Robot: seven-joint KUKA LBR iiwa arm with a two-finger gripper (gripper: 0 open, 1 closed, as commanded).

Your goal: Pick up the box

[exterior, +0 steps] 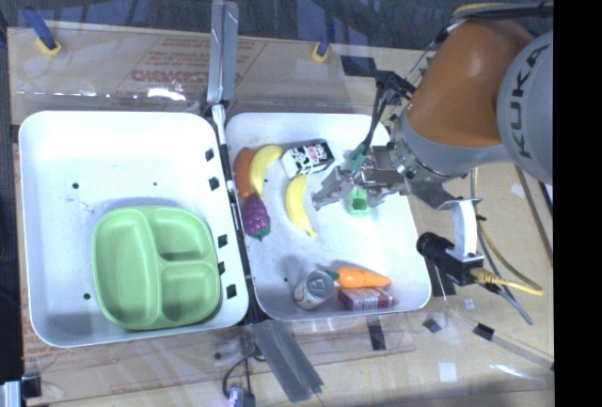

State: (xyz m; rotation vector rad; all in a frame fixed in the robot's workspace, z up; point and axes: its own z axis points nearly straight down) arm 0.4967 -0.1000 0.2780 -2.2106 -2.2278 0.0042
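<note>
The grey two-finger gripper, fingers unreadable, hangs over open floor between the curved yellow banana and the right white bin's wall, near the small patterned box.

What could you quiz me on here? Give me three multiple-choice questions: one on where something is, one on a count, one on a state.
1. Where does the green divided tray lie?
A. Left bin
B. Right bin
C. On the bench outside the bins

2. How many yellow bananas are in the right bin?
A. One
B. Two
C. Four

3. How does the small can sit?
A. Upright
C. On its side
B. Stacked on the carrot

Answers:
1. A, it lies in the left bin, toward the near side.
2. B, one banana and a second banana lie together.
3. C, its round end faces sideways beside the carrot.
</note>
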